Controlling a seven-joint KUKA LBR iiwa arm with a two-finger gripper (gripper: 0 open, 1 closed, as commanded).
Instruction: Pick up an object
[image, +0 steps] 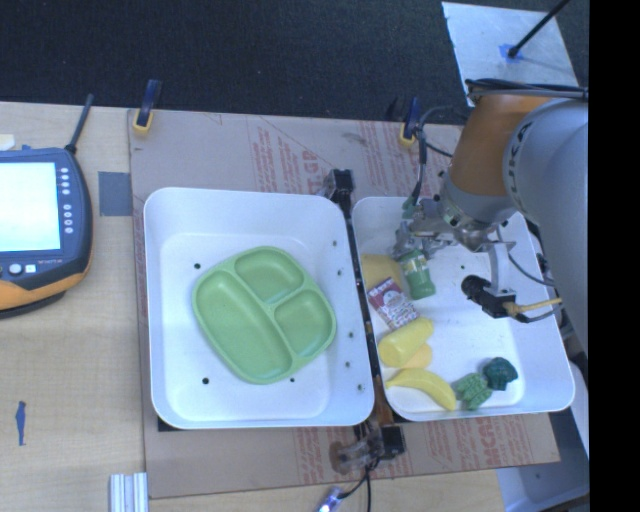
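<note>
Single arm (520, 150), grey with orange band, reaching in from the right over the right bin (540, 395). Jaws (418, 248) low over the upper left part of that bin, directly above a green bottle (419, 278). Opening of the jaws not discernible from this angle; cannot tell whether anything is gripped.

Green bottle lying on the bin floor, just beside a yellow object (377, 270) near the bin's left wall. Below these, a small red and white packet (392, 303), tilted. Further down, a yellow pepper-like toy (405, 344), then a banana (424, 387) along the lower edge. To the right of the banana, a green broccoli-like toy (472, 389) and a darker green piece (500, 373), touching or nearly so. A black part with a yellow cable (486, 294) hanging over the middle right of the bin.

Left bin (170, 215) holding a green divided plate (265, 313), three compartments, resting flat in the middle.

Both bins side by side on the worktop (70, 400), on a brown cardboard sheet (250, 150). Control tablet (35, 225) with pale screen at the far left of the worktop, well apart from the bins.
</note>
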